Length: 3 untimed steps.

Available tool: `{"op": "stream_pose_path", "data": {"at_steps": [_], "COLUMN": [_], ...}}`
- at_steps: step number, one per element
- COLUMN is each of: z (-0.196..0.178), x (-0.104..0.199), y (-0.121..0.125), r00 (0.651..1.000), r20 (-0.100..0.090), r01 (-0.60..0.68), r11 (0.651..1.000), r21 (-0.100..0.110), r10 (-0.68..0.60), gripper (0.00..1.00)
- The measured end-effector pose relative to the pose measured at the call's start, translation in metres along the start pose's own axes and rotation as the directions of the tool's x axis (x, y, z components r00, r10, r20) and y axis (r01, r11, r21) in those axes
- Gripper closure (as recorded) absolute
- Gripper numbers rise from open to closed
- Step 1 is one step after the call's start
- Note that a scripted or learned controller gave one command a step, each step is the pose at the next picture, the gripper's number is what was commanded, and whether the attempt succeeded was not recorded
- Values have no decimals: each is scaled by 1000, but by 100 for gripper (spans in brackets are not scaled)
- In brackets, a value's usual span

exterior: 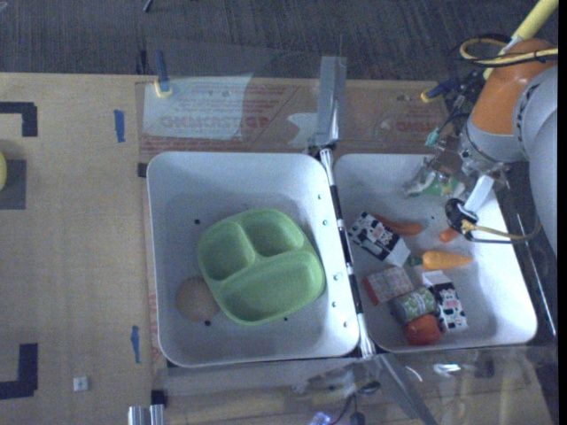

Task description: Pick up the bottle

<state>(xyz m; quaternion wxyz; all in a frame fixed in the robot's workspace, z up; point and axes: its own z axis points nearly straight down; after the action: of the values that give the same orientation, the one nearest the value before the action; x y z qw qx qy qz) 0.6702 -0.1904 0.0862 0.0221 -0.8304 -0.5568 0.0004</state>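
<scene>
My gripper (446, 182) hangs over the far part of the right bin (514, 312), below the orange wrist band (503, 85). A small pale green and clear thing that looks like the bottle (433, 182) shows right at the gripper's tip, near the bin's far wall. The gripper's own parts overlap it, and I cannot make out whether it is held or lying on the bin floor.
The right bin also holds two black-and-white cartons (376, 235) (450, 306), two carrots (447, 259) (407, 227), a pink packet (390, 283), a green can (412, 305) and a red tomato (423, 328). In the left bin (168, 202) lie a green divided plate (260, 264) and a tan ball (196, 298).
</scene>
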Motion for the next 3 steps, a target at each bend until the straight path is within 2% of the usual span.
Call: {"op": "stream_pose_path", "data": {"at_steps": [1, 2, 3], "z": [-12, -6, -2], "x": [-13, -55, -33], "y": [4, -74, -76], "r00": [1000, 989, 986], "r20": [18, 26, 1], "r01": [-11, 144, 167], "r11": [1000, 988, 985], "r21": [-22, -47, -39], "r10": [11, -143, -167], "gripper": [100, 100, 0]}}
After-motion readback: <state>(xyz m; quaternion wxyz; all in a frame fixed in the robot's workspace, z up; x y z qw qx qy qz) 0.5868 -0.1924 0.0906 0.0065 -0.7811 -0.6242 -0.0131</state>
